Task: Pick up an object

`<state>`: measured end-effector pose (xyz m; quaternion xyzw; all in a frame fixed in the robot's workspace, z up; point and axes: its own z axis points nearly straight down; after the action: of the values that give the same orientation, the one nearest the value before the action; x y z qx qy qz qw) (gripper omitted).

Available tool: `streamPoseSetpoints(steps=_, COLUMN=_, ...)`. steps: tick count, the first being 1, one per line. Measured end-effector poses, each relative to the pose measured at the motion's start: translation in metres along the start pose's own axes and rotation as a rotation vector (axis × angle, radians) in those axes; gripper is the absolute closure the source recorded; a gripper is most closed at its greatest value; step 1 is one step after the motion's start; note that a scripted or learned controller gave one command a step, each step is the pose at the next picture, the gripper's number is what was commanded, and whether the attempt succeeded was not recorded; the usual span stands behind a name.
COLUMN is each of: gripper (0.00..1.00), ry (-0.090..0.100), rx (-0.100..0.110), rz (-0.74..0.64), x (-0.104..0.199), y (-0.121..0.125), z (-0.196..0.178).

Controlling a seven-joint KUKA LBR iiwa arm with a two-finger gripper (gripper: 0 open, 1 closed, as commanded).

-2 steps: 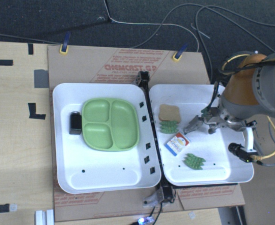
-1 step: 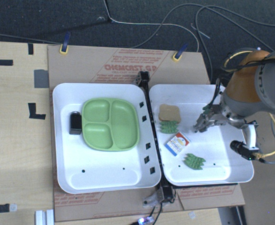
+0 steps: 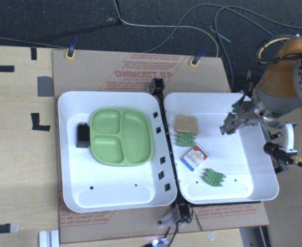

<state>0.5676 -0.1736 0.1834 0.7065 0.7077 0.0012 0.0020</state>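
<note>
brown pad [image 3: 186,123] lies left of the gripper [image 3: 228,128] (well apart).

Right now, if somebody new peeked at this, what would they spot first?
Probably the big green divided plate in the left bin, with a small black block beside it. Next, the gripper hanging over the right bin, where a tan slab, two green leafy pieces and a red, white and blue packet lie near the middle divider.

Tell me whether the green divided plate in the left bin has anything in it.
Empty. The green divided plate lies flat in the left bin, and all three compartments show bare green surface.
</note>
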Motion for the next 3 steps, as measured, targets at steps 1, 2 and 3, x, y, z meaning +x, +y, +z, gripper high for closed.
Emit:
streamPoseSetpoints(steps=1, gripper=1.00, ry=0.000, rx=0.001, rz=0.000, x=0.000, y=0.001, z=-0.039)
streamPoseSetpoints(steps=2, gripper=1.00, ry=0.003, rx=0.005, rz=-0.005, x=0.060, y=0.013, z=-0.031)
streamPoseSetpoints(steps=3, gripper=1.00, ry=0.003, rx=0.006, rz=-0.005, x=0.115, y=0.022, z=-0.022)
